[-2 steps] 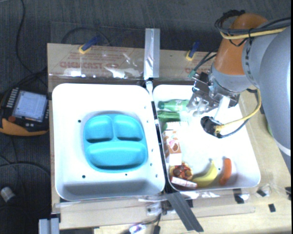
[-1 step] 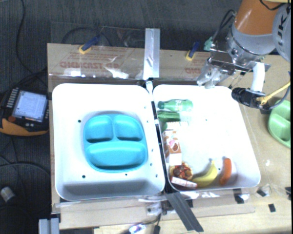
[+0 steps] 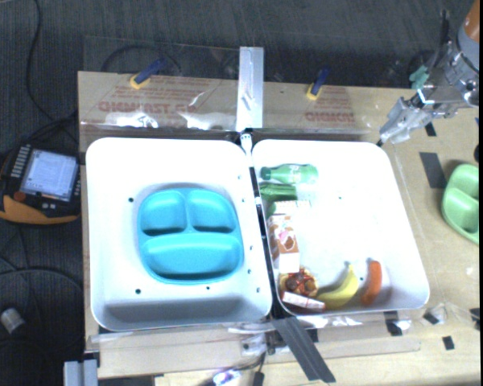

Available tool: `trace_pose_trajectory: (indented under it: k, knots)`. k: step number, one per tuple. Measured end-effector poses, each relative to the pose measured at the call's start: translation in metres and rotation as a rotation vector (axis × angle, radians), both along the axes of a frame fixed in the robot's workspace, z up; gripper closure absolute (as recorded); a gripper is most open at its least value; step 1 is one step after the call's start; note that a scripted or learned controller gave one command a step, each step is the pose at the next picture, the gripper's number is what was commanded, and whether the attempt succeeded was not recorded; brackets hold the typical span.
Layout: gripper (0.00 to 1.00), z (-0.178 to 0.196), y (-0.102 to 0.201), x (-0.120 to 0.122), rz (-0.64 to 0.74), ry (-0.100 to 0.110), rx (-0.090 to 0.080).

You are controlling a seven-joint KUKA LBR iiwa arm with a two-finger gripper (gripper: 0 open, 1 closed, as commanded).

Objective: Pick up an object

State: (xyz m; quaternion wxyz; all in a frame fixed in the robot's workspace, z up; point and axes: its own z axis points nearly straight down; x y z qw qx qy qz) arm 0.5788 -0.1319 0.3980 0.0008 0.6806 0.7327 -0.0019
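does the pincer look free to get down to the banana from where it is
Probably yes. The pincer sits above the right bin's far right corner, outside its rim, and the banana lies uncovered near the front wall. A carrot-like orange piece and a snack packet crowd its ends, so the grasp looks tight.

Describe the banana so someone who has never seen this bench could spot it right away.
Look in the right-hand shallow white bin, at its near edge. The curved yellow banana lies there between a red printed snack packet and an orange-red oblong vegetable. It is the only yellow, crescent-shaped thing in that bin.
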Motion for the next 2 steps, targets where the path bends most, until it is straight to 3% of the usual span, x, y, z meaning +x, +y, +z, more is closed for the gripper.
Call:
trace_pose_trajectory:
  k: [1,2]
  knots:
    - [1.00,-0.118,0.070,0.090,0.073,0.001,0.002]
    - [1.00,-0.146,0.141,0.087,0.202,0.001,0.002]
